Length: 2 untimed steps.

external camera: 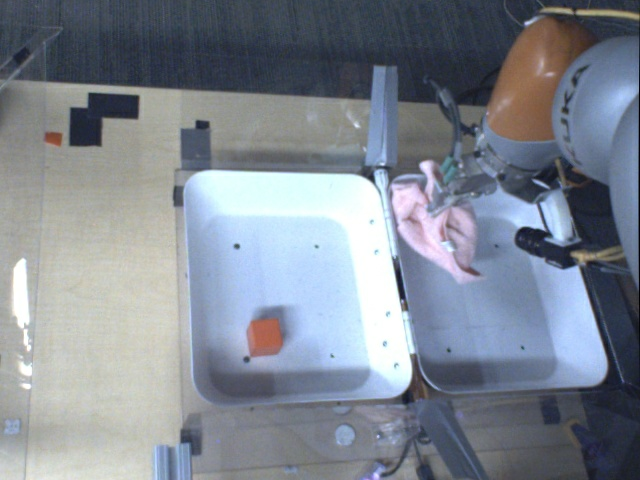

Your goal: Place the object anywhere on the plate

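A crumpled pink cloth (438,230) hangs at the upper left of the right bin (560,363), close to the divider between the bins. My gripper (447,194) comes in from the right and is shut on the cloth's upper edge; the rest of the cloth droops down and to the right below it. A small orange cube (265,337) rests on the floor of the left bin (205,268), near its front left corner, far from the gripper.
A grey metal post (381,118) stands at the back between the bins. The arm's orange band (530,63) and grey body rise over the right bin's back right corner, with a black fitting (545,244) sticking out below.
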Each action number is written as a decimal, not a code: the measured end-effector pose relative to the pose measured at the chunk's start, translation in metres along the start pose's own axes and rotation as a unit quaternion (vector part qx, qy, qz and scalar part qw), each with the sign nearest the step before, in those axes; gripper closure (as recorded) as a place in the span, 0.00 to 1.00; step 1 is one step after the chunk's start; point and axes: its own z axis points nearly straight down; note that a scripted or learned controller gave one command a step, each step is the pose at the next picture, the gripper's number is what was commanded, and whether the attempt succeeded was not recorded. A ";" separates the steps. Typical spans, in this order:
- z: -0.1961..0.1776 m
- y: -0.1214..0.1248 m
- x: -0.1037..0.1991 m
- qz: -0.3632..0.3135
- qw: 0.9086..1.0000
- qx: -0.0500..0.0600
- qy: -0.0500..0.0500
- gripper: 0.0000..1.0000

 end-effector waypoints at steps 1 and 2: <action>-0.040 0.003 0.001 -0.004 1.000 0.000 0.000 1.00; -0.031 0.004 0.051 -0.205 0.979 0.001 0.001 1.00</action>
